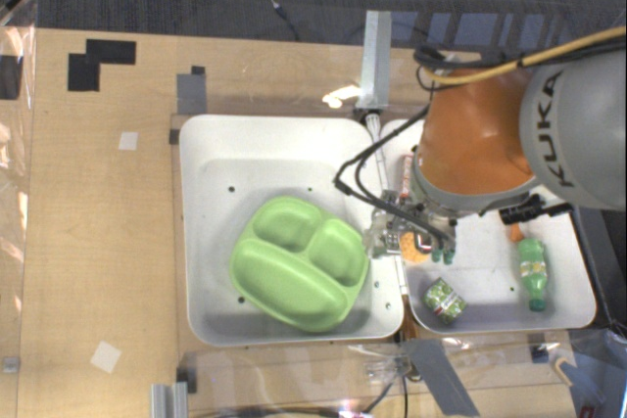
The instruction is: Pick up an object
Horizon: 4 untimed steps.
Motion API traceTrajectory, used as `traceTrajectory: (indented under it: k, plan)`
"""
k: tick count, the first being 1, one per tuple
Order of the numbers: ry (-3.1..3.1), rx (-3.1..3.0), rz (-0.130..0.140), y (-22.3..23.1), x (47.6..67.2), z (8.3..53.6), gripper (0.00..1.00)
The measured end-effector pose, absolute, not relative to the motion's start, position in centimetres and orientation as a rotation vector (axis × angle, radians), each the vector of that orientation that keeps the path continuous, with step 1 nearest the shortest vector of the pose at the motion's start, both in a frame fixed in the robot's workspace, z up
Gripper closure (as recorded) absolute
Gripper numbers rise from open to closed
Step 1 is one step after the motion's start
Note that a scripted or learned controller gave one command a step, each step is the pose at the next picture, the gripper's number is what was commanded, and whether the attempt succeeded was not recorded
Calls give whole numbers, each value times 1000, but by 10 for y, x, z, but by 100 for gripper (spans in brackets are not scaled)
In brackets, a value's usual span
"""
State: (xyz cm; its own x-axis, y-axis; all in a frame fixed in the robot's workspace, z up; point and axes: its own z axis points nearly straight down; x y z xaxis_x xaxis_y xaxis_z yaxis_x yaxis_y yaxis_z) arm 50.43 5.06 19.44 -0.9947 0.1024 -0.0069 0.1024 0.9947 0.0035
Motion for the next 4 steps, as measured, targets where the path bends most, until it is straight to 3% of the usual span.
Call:
traceTrajectory:
  k: [1,2,3,4]
  plan:
    - [2916,-1143,0,84,489,212,100]
    - [2524,-1853,-1,142,493,254,100]
    - [2087,-2336,-5,140,488,299,100]
    - [1657,-2664,-2,111,488,244,100]
